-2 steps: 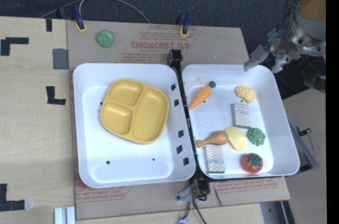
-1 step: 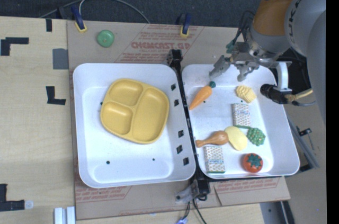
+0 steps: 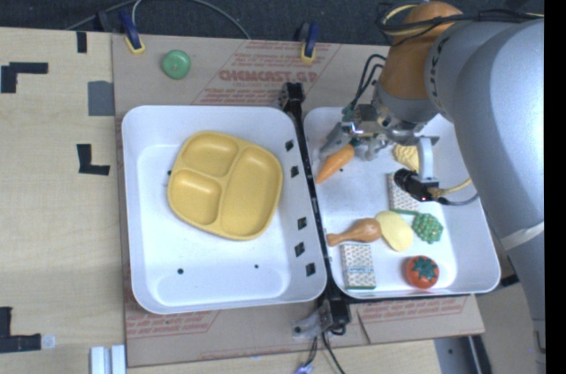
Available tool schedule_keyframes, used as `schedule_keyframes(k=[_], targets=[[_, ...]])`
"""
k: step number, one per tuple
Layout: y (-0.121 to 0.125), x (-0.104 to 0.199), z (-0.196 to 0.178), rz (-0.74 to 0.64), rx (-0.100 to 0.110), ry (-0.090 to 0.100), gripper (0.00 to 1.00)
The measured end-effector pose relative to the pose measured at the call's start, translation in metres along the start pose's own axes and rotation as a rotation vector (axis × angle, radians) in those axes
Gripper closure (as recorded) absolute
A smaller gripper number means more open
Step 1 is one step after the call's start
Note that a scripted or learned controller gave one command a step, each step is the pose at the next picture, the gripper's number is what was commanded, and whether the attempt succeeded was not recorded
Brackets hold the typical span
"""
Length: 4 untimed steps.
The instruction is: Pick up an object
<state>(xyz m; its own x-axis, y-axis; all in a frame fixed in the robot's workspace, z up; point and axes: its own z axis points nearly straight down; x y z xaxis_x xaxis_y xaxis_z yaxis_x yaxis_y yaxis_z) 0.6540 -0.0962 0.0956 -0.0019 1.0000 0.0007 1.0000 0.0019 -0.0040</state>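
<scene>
1. Camera view: the grey arm [image 3: 495,98] with its orange band [image 3: 411,63] reaches in from the right over the right bin [image 3: 478,275].
2. The gripper [image 3: 349,142] hangs low over the upper left part of that bin, near the divider between the two bins.
3. A toy carrot [image 3: 334,163] lies tilted just below the gripper, its upper end at the fingers [image 3: 340,136]. Whether the carrot sits between them or merely touches them I cannot tell, and whether the fingers are spread or clenched I cannot tell either.
4. Other things in the right bin: a pale yellow ridged piece [image 3: 407,156] just right of the gripper, partly hidden by it; a small patterned flat piece [image 3: 402,194] below that.
5. Lower in the same bin, a toy chicken drumstick [image 3: 358,232] lies touching a yellow potato-like lump [image 3: 395,231], and a green broccoli-like piece [image 3: 428,227] sits just beside that lump.
6. Near the bin's lower edge, a small printed box [image 3: 358,264] lies on its side, and a red tomato [image 3: 422,271] with a green top sits to its right, apart from it.
7. The left bin [image 3: 150,275] holds a yellow divided plate [image 3: 225,184], lying flat, slightly turned.
8. On the desk [image 3: 44,187] above the left bin, a green ball [image 3: 176,64] rests on the cardboard sheet [image 3: 256,72], held by two blue-and-yellow clamps [image 3: 308,41].
</scene>
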Motion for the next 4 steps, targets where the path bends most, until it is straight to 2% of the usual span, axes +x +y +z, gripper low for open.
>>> schedule_keyframes(k=[1,4], targets=[[0.015,-0.004,0.01,0.0,-0.004,0.0,0.0],[0.015,-0.007,0.01,0.001,-0.005,-0.003,0.0]])
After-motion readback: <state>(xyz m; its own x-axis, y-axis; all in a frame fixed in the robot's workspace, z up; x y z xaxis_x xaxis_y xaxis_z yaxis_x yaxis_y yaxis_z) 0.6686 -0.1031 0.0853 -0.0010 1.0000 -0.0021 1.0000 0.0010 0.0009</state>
